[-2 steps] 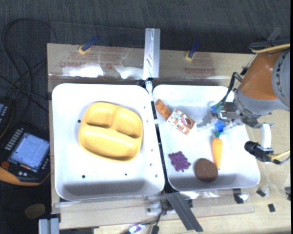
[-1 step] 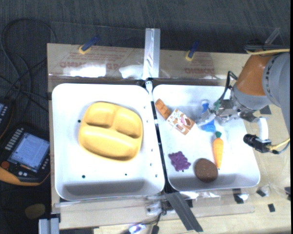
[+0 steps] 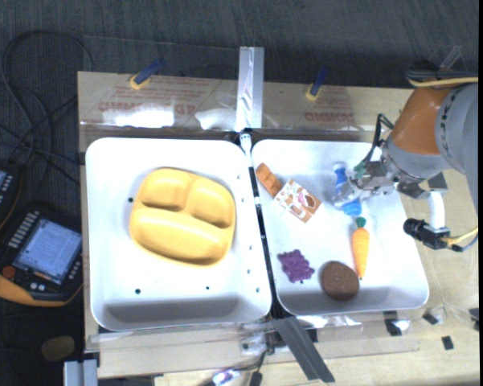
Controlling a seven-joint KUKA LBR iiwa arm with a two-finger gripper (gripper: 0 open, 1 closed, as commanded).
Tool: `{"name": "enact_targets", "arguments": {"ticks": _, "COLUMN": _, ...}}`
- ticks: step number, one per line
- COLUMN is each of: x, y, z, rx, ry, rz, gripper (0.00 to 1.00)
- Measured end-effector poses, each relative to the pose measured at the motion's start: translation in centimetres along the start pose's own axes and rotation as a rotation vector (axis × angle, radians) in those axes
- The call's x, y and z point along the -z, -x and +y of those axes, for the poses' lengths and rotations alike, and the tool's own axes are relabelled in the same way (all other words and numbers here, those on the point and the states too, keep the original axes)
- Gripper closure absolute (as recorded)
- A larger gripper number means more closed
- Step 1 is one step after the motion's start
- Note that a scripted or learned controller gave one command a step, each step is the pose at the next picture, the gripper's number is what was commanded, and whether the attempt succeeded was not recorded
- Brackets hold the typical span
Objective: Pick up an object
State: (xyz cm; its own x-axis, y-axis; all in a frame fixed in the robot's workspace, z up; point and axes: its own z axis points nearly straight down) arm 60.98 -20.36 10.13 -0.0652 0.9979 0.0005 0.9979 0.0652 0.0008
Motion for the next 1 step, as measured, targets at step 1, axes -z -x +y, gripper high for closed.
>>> {"name": "enact_targets", "arguments": {"ticks": 1, "x": 8.89, "y": -5.82, "z": 0.16, "rx": -0.121, "ry": -0.003, "rz": -0.001, "gripper": 1.00}}
